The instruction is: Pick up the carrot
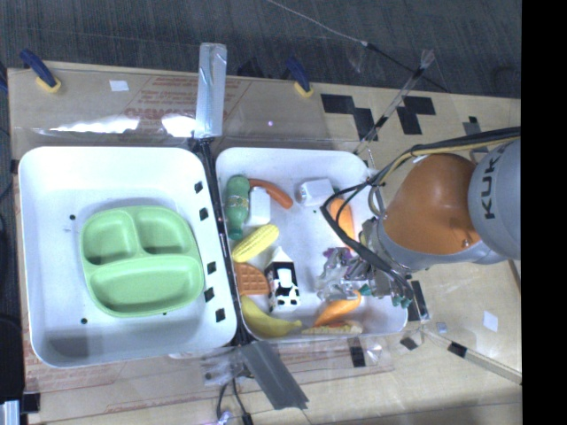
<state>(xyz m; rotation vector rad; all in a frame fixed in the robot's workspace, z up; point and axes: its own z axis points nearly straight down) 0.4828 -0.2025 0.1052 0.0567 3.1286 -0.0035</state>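
Gripper (341,277) down low in the right bin (292,162), finger state impossible to tell; carrot (337,309) just below it, touching the banana (268,321); a slightly off descent could shove it aside.

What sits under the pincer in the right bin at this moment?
Under the pincer lies an orange carrot near the right bin front wall, with a yellowish piece beside it. The pincer covers the carrot's upper part, so contact cannot be judged.

Hand (341,277) low in rt bin (292,159), over carrot (337,309).
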